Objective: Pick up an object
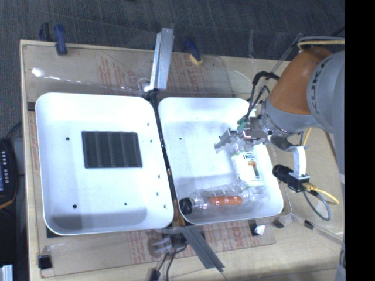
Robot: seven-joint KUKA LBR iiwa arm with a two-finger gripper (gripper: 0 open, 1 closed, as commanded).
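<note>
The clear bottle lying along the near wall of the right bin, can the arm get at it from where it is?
Probably yes. The clear bottle lies uncovered; the end effector hovers just above the white bottle beside it, which could crowd the approach.

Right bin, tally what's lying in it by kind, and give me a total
Clear plastic bottle with black cap, on its side: 1
White tube-like bottle, by the gripper: 1
Total in the right bin: 2

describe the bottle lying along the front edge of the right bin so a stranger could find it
Start at the right white bin. Along its near wall lies a clear plastic bottle on its side, black cap pointing at the left bin. Unlike the white bottle beside it, it is see-through with an orange patch.
</note>
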